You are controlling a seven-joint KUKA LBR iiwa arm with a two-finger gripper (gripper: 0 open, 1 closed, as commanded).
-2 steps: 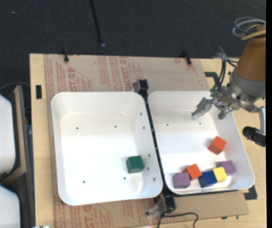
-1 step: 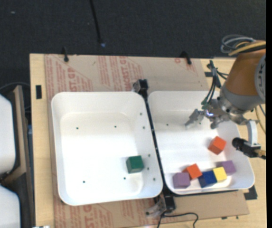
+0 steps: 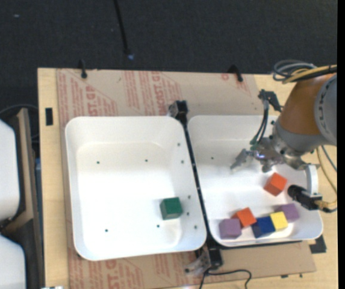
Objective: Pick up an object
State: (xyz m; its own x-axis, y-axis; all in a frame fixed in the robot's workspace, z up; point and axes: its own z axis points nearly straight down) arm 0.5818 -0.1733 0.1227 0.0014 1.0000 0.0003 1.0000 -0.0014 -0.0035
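Red printed lettering on the cardboard sheet (image 3: 130, 92) under the two bins: repeated lines running along the far strip beyond the bins and down the left strip beside the left bin (image 3: 88, 161). Too small and blurred to read; no word, brand or number made out. No legible marks on either white bin, on the coloured blocks in the right bin (image 3: 220, 143), on the green block (image 3: 171, 208), or on the arm.
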